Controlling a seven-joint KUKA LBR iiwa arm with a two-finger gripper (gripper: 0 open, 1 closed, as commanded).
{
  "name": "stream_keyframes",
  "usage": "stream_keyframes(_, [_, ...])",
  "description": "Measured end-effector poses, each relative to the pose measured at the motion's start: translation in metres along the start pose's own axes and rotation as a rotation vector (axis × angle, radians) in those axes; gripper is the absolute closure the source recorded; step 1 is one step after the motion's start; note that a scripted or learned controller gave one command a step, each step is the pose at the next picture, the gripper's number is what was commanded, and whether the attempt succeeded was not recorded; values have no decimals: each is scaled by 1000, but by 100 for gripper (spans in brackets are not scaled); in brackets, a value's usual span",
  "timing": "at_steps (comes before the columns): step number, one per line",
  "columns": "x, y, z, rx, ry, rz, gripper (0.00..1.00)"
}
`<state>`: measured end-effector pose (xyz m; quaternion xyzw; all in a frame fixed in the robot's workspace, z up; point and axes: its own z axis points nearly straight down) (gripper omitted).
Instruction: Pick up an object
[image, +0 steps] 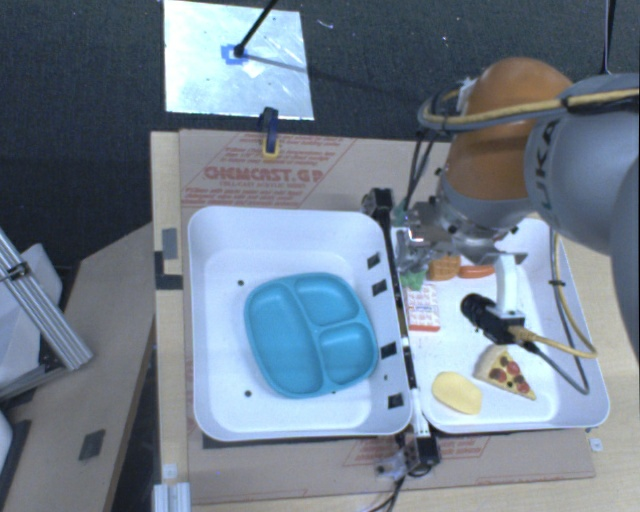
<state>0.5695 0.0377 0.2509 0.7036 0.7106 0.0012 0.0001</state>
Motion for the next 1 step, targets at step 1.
stream_keyframes(1, [41, 4, 18, 2, 0, 1, 100])
